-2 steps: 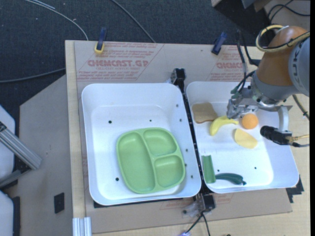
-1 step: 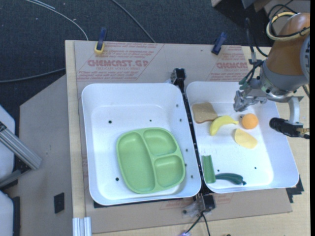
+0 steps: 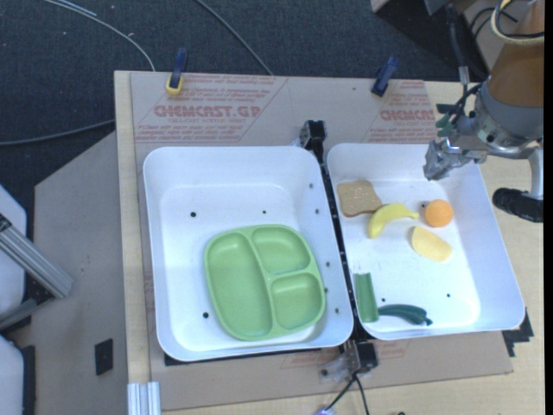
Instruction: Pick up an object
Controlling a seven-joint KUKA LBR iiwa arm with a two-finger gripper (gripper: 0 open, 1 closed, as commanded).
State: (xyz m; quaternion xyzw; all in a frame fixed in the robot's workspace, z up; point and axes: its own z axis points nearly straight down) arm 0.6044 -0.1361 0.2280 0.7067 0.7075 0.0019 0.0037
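Note:
The right bin [image 3: 484, 258] holds a tan bread slice [image 3: 358, 197], a yellow banana [image 3: 390, 218], an orange ball [image 3: 439, 213], a pale yellow lemon-like piece [image 3: 430, 244] and a green tool with a dark green handle [image 3: 384, 305]. My gripper [image 3: 439, 164] hangs over the bin's far right corner, above and slightly behind the orange ball, with nothing visible between its fingers. The orange-banded arm reaches in from the upper right.
The left bin [image 3: 173, 197] holds a green divided plate [image 3: 263, 279]. Black clips [image 3: 313, 133] join the bins at the middle seam. Blue clamps [image 3: 177, 67] pin the cardboard board at the back. A cable runs off the front edge.

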